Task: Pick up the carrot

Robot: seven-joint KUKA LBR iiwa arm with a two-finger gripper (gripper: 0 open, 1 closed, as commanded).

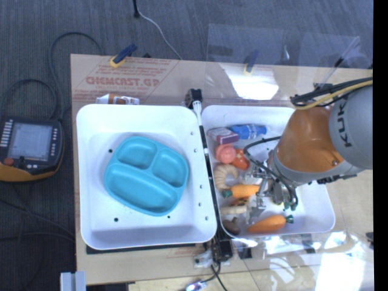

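We locate the carrot (267, 224) in the right-hand bin (315, 220), lying on its side near the bin's front wall, with its thick end toward the arm's side and its tip pointing toward the divider between the bins. A second orange item (245, 191), similar in colour and shorter, lies just behind it, toward the middle of the bin. The gripper (265, 197) hangs over the gap between these two orange items, just above the carrot; we cannot tell how far apart its fingers stand, and we see nothing held between them. To the left of the gripper we note a pale ring-shaped pastry (226, 175), and behind that a red tomato-like item (240, 161) touching a pink round item (226, 154). A blue bottle (248, 130) lies on its side at the rear of the same bin, beside a small dark red packet (223, 137). The arm's orange band (309, 141) covers the rear right part of this bin. The left-hand bin (97, 132) holds a blue compartment plate (147, 173) with three sections. A teach pendant (28, 147) rests on the floor, well apart from the bench.
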